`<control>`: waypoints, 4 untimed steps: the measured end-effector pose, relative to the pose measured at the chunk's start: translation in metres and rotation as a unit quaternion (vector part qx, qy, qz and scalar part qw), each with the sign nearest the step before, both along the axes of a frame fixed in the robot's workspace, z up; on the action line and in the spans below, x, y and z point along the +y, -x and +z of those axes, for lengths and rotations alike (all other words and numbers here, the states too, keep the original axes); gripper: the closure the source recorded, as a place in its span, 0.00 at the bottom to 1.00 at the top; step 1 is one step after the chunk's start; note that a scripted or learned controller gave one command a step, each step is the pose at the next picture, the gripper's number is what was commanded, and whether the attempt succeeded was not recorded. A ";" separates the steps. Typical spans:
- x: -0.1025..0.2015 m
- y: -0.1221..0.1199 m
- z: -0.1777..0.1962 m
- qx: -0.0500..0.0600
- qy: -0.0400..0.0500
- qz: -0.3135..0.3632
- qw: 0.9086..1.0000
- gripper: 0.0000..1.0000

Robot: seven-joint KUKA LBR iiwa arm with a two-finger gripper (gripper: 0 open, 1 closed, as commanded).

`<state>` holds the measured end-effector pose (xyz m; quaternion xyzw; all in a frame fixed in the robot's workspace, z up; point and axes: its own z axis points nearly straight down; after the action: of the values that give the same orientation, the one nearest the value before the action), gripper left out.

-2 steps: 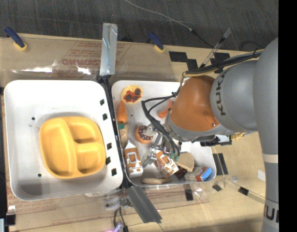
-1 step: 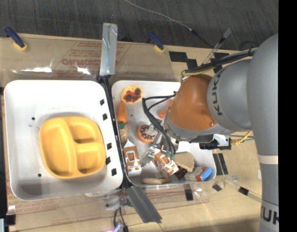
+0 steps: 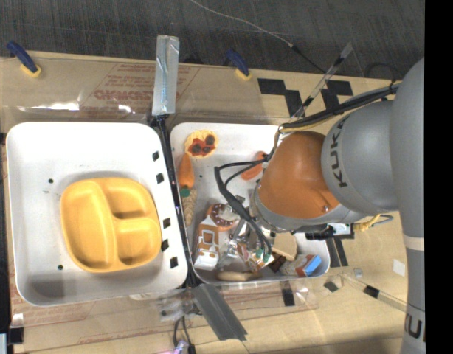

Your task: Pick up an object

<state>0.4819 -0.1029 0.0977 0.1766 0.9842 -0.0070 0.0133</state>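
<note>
Arm [image 3: 359, 161] of grey metal, with its orange band, reached in from the right of the frame and hung low over the right bin [image 3: 234, 135], its wrist pointed down into the clutter at the lower centre. Claw [image 3: 245, 245] sat among the items there, presumably lowered to attempt a pick; whether it was apart or together could not be told, since wrist, cables and clutter masked it, and nothing could be seen clamped in it. Candidate objects lay crowded in the lower part of that bin: a brown and white packet [image 3: 209, 243] just left of the claw, and a blue item [image 3: 311, 265] toward the lower right corner. An orange carrot-like piece [image 3: 185, 172] lay along the bin's left wall, and a small round piece with dark spots [image 3: 201, 144] rested near its upper left corner, both well apart from the claw. Left bin [image 3: 35, 146] carried a yellow divided tray [image 3: 108, 223] at its centre. Both bins sat side by side on the desk [image 3: 64, 87], probably so that picks from one could be dropped in the other.
</note>
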 end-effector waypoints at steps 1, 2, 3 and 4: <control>-0.026 -0.026 -0.006 0.012 -0.007 0.123 0.992 0.00; -0.016 -0.043 -0.005 0.011 -0.008 0.087 0.996 0.00; -0.021 -0.070 -0.005 0.012 -0.007 0.156 0.988 0.00; -0.039 0.002 -0.004 0.007 -0.007 0.090 0.996 0.00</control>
<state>0.4802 -0.1424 0.0939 0.0876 0.9961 0.0000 0.0058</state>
